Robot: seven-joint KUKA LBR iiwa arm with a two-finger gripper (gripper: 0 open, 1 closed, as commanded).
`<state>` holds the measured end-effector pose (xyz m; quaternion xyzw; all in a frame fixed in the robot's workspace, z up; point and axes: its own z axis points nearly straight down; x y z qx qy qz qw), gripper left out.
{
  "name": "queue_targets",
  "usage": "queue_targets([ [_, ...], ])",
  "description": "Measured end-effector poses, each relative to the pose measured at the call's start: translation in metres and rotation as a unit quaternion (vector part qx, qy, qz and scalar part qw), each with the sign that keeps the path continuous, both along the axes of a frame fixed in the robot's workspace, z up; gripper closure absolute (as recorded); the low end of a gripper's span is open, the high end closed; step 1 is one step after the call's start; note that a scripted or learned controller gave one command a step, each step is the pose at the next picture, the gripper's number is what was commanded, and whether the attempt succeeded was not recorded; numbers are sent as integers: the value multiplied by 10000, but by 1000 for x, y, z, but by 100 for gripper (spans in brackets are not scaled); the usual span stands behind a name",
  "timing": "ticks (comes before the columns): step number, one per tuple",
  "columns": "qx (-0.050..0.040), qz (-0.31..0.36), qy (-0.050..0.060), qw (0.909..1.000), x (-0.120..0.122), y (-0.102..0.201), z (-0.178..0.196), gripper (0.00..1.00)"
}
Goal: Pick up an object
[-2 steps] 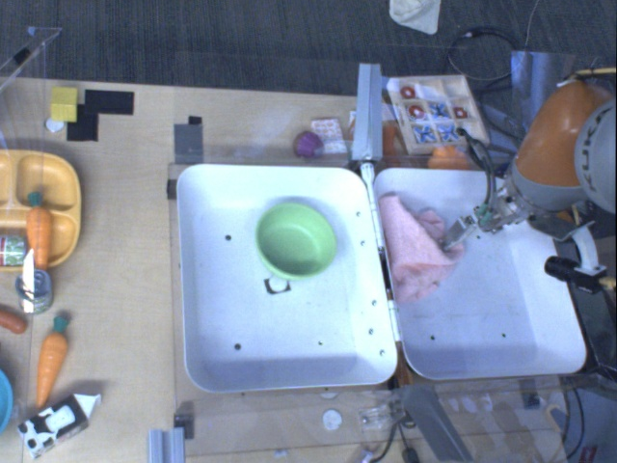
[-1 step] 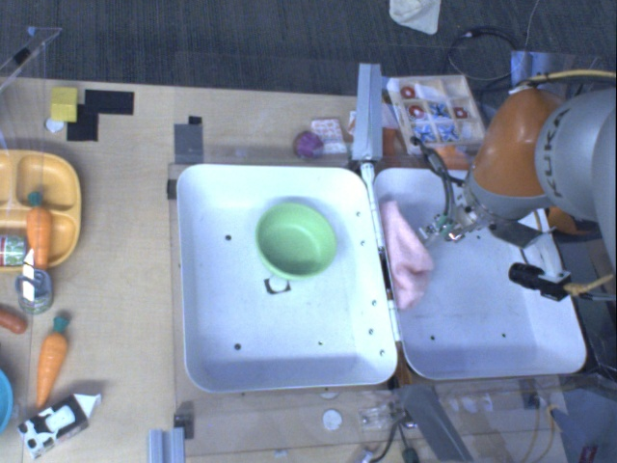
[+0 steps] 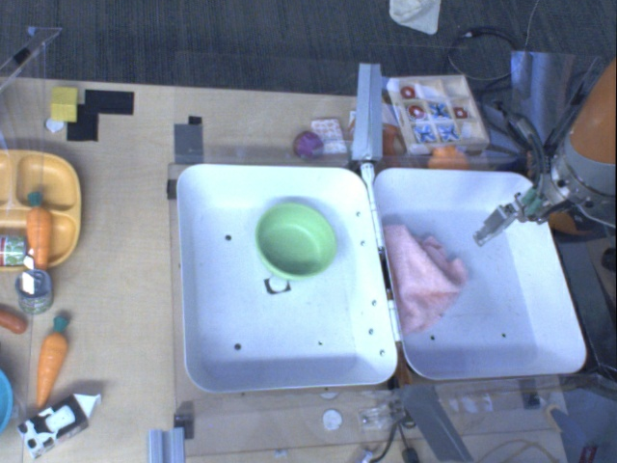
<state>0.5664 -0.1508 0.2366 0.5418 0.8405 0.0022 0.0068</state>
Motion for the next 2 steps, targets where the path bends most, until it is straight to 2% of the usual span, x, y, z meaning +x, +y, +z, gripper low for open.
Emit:
queue_targets([
  [1, 19, -293, 45, 9996, 12, 35, -108, 0],
  [2, 17, 75, -12, 10000, 10, 21, -145, 0],
])
